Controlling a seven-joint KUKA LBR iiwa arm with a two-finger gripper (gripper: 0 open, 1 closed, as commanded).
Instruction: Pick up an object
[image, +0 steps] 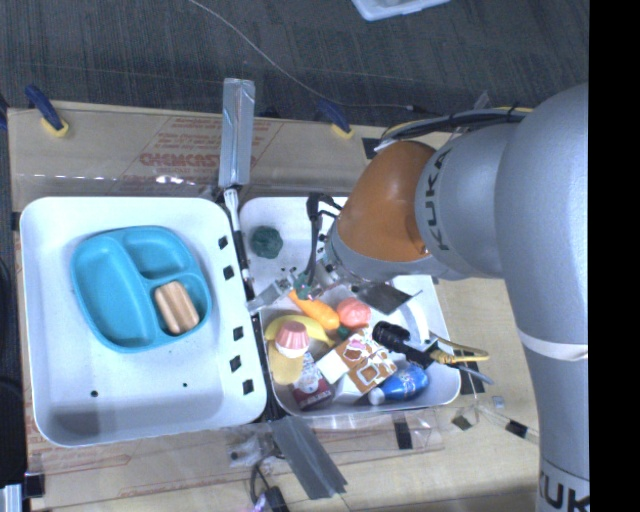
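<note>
- Plate (108, 290), blue and divided, lies in the left bin (130, 392) toward its 9 o'clock side. A brown roll (176, 306) rests in the compartment at the plate's 4 o'clock, so this bin looks like the tidy side, not the picking side.
- Right bin (283, 216) holds the candidates. A dark green ball (266, 240) sits alone at its 11 o'clock corner, well apart from the rest.
- A heap crowds the bin's 6 o'clock half: a pink-topped cupcake toy (290, 338), an orange carrot (316, 311), a red tomato (353, 313), a printed box (362, 362) and a blue thing (408, 382) too small to name. They are packed touching, so a clean grasp looks awkward.
- Gripper (305, 282) hangs at the heap's 12 o'clock edge, just beside the carrot, probably its target. I cannot tell whether it is clenched or released, or whether it touches the carrot.
- Arm (470, 200) covers the bin's 1 to 3 o'clock part, hiding whatever lies beneath.
</note>
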